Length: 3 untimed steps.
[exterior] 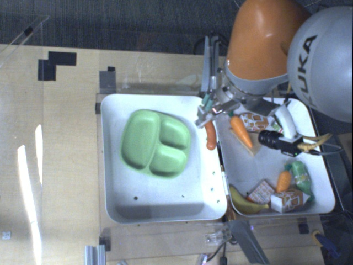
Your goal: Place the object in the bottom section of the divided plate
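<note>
A green divided plate (156, 143) lies in the left white bin (160, 206), with one long section on its left and two smaller ones on its right, all bare. My gripper (206, 116) hangs over the wall between the two bins, just right of the plate's upper right corner. A red-orange sausage (210, 136) hangs upright from the fingertips, its top end pinched between them and its lower end over the left bin's right rim. The orange band and grey wrist hide the rest of the hand.
The right bin (325, 195) holds a carrot (241, 132), a snack packet (255, 121), a black tool (277, 141), a banana (246, 202), a smaller carrot (283, 180), a green item (299, 173) and two small boxes (287, 201).
</note>
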Motion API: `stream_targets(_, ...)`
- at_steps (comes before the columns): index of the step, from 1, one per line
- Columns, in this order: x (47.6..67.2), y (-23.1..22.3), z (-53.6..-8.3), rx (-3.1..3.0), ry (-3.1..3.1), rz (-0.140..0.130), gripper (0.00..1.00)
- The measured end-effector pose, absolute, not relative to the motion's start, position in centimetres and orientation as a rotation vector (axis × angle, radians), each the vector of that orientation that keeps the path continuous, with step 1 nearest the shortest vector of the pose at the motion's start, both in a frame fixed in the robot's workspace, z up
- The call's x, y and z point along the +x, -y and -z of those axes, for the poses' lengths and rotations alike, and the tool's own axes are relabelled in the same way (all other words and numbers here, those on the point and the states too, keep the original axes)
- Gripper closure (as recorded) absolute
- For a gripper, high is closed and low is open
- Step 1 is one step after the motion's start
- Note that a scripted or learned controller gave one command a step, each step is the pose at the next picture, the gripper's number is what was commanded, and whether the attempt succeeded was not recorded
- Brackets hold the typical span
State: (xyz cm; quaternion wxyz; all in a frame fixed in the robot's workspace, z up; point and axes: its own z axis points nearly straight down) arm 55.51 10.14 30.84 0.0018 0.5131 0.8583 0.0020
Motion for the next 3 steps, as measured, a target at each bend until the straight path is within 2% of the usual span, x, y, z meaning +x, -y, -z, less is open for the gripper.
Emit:
stream_targets(1,55.7,-10.2,-32.0,1.606,-2.691,-0.015,1.00)
stream_targets(3,48.7,-12.1,-34.1,1.460,-2.777,-0.007,1.00)
